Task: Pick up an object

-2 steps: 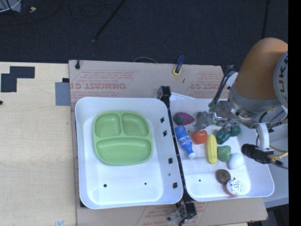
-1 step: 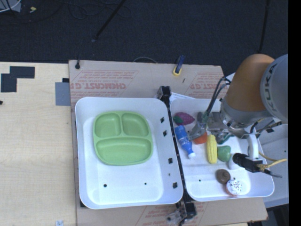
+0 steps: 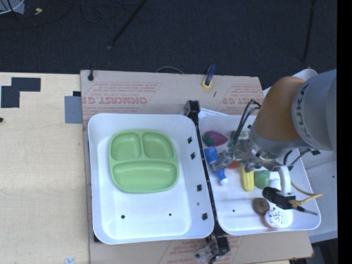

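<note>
Pick not done as far as can be judged: nothing is seen lifted clear of either bin, and no object is shown held. The gripper (image 3: 230, 158) is low inside the right bin (image 3: 237, 212), near its left wall, with the arm (image 3: 280, 117) reaching in from the right. Claw state cannot be told, since the tip is lost in clutter and partly masked by the wrist. The likeliest target is judged to be the blue tube-shaped item (image 3: 211, 156) with a white end, lying just beside the gripper, possibly touching it; contact cannot be confirmed. Left to do, by estimate: a closed grasp and a lift clear of the bin. Contents of the right bin: a purple item (image 3: 215, 138) at the far left corner, the blue item below it along the left wall, a yellow oblong item (image 3: 247, 179) mid-bin with a green item (image 3: 262, 177) touching its right side, and a brown round item (image 3: 260, 205) and a white speckled round item (image 3: 274, 218) near the front right corner, next to each other. Crowding near the gripper is noted as a risk of a missed or double grab. In the left bin (image 3: 143, 216) 1 green divided plate (image 3: 144, 161) is held, flat, toward the far side; nothing is seen in its 3 compartments.
</note>
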Controlling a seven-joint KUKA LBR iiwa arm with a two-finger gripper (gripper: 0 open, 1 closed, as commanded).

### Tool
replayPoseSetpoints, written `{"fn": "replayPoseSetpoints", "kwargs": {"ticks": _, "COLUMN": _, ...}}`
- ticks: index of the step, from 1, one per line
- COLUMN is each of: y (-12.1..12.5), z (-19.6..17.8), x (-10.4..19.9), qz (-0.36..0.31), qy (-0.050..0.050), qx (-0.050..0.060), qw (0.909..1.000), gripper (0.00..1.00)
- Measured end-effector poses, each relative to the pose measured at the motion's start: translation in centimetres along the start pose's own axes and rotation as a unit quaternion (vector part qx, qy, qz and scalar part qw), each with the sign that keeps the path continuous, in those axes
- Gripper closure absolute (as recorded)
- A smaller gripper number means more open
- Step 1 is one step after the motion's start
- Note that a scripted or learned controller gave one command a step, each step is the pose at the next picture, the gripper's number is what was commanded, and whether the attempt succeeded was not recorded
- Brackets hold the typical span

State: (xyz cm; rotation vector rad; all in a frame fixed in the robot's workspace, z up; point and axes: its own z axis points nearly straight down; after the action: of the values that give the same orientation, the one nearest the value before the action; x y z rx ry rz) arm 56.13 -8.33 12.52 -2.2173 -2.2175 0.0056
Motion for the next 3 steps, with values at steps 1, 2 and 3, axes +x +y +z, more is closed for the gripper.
{"fn": "replayPoseSetpoints", "kwargs": {"ticks": 1, "y": 0.0, "z": 3.9, "x": 0.1, "qz": 0.001, "qy": -0.001, "qx": -0.002, "qw": 1.0, "gripper": 0.0}}
{"fn": "replayPoseSetpoints", "kwargs": {"ticks": 2, "y": -0.1, "z": 2.9, "x": 0.0, "qz": 0.004, "qy": 0.0, "qx": 0.0, "qw": 1.0, "gripper": 1.0}}
{"fn": "replayPoseSetpoints", "kwargs": {"ticks": 3, "y": -0.1, "z": -3.2, "x": -0.6, "qz": 0.005, "qy": -0.001, "qx": -0.003, "qw": 1.0, "gripper": 1.0}}
